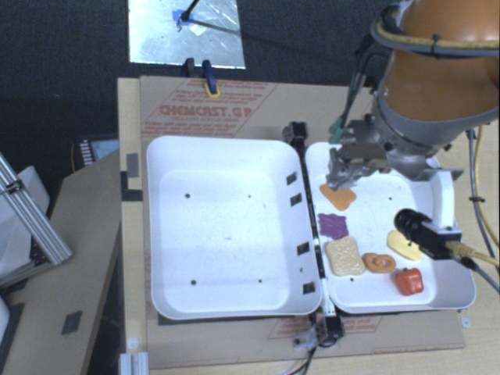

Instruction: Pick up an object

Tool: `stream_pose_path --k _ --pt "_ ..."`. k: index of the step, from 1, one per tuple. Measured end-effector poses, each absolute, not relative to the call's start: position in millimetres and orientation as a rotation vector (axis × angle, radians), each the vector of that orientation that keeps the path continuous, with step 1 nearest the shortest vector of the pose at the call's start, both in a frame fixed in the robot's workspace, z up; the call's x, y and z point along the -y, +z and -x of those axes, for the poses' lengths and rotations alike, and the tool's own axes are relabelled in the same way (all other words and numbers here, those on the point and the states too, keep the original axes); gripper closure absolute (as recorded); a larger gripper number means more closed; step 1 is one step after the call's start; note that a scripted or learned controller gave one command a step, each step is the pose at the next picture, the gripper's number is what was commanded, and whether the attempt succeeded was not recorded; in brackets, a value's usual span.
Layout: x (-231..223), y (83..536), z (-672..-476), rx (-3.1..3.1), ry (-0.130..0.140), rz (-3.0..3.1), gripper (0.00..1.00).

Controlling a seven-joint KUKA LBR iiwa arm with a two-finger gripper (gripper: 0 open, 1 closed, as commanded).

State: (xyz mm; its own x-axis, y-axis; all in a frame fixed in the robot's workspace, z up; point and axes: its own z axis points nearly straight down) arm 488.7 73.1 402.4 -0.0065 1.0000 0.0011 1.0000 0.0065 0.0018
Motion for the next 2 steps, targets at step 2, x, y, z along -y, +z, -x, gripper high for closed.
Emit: stream_pose_path --k 2 --pt "-164 397 -484.7 -2.237 -0.011 -2.214 1.00"
